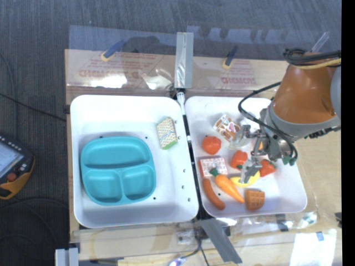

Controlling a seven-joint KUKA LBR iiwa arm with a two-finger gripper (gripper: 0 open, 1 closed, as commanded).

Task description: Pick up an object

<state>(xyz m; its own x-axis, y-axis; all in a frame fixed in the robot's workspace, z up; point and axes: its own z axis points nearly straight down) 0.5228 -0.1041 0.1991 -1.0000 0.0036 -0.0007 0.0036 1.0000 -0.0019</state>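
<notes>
Tool (256, 160) hovers low, grip state impossible to tell. Just beneath it the yellow toy (248, 176) looks light, hard, slippery plastic; pinch its middle.

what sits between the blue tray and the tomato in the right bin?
In the camera view, between the blue tray and the tomato lie bare white floor of the left bin, a small patterned sponge-like block slightly above that line, then the bins' adjoining rims.
</notes>
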